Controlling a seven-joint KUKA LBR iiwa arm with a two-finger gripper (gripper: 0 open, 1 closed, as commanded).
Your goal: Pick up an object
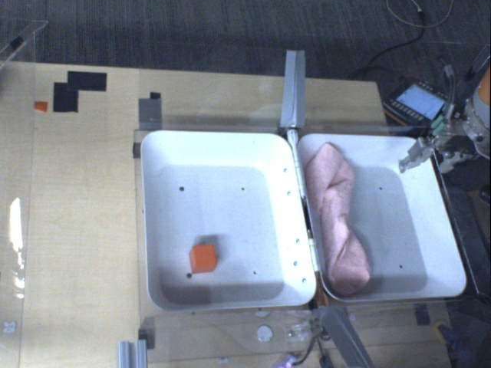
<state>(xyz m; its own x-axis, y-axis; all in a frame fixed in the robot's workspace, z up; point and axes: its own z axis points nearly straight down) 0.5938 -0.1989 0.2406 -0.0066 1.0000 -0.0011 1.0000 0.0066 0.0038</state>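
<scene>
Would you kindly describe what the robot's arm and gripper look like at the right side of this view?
A small part of it appears at the right edge: a pale grey metal gripper assembly with a slim, light-coloured pointed tip reaching over the right white bin's rim. Behind it sits a rounded grey wrist section with a patch of orange band above. Thin dark cables run near it. No markings are legible.

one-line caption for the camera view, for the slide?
Tool at the far right corner of the right bin, which holds a pink cloth; orange block in the left bin.
</scene>
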